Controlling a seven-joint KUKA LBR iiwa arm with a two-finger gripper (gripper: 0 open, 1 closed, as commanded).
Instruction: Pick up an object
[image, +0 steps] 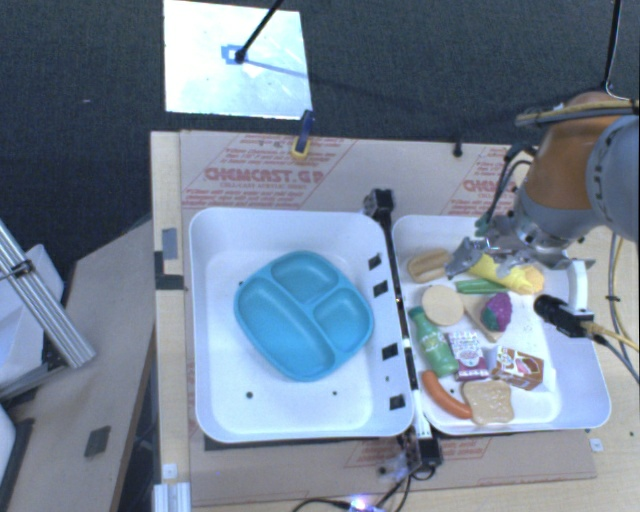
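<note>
The gripper (478, 252) is hovering directly over the toy corn cob (505, 272), lying lengthwise left-to-right; finger state cannot be told.

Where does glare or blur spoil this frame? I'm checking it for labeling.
Camera view: the shiny panel beyond the bench glares white; the gripper looks soft over the right bin; the blue plate is evenly lit and sharp.
</note>
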